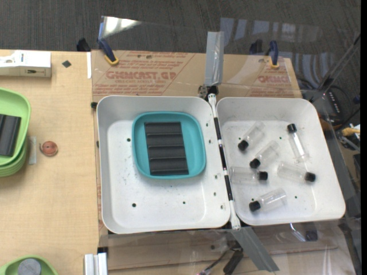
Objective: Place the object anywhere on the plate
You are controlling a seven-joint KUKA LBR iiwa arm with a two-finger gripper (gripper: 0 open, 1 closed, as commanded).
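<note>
Pincer state could not be told. On the tabletop (57, 211), the left bin (114, 199) held a teal plate (140, 148) with a dark ribbed insert (167, 148) lying on it. The clear vials (266, 200) with black caps lay scattered on their sides in the right bin (321, 205), across the bins' shared edge from the plate. One long vial (296, 141) lay near that bin's far right corner.

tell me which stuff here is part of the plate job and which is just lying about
Job:
teal plate in the left bin
clear vials in the right bin

Lying about:
green tray
white box
small reddish disc
orange clamps
</note>
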